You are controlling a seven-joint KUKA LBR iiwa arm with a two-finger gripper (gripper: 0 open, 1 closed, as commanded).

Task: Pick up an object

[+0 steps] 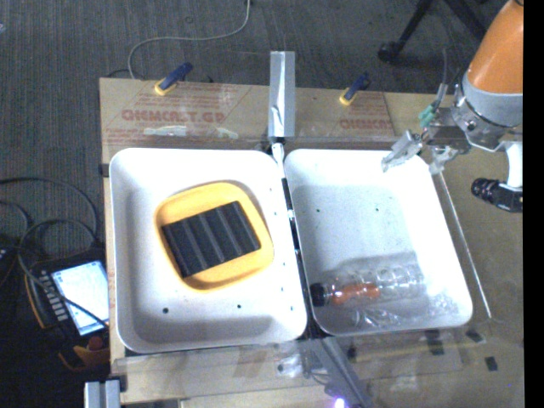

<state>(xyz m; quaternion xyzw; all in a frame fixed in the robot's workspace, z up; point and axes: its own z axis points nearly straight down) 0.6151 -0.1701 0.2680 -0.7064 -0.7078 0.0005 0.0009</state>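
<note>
Pincer (414, 153) above right bin (374, 202) corner, clear bottle (374, 289) below

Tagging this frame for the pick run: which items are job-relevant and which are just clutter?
Job-relevant:
- tool, at the right bin's far right corner
- clear plastic bottle, lying in the right bin
- yellow tray with black ridged insert, in the left bin

Clutter:
- two blue-and-yellow clamps
- tablet on the floor
- cables
</note>
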